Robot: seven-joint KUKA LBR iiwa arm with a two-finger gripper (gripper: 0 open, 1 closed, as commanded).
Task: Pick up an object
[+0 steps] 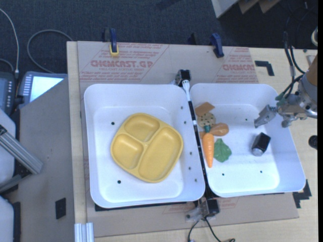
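Gripper: the gripper (276, 113) hangs over the right bin's (242, 185) far right side, fingers apparently spread apart with nothing between them, though the view is small here.
Nearest object: a black cylinder (260, 144) lies just below and slightly left of the gripper, on its side, long axis running roughly toward it.
Farther off: carrot (208, 149), green piece (221, 150) and biscuit-like bits (205, 114), well to its left.
Left bin: yellow plate (146, 147), farthest away.
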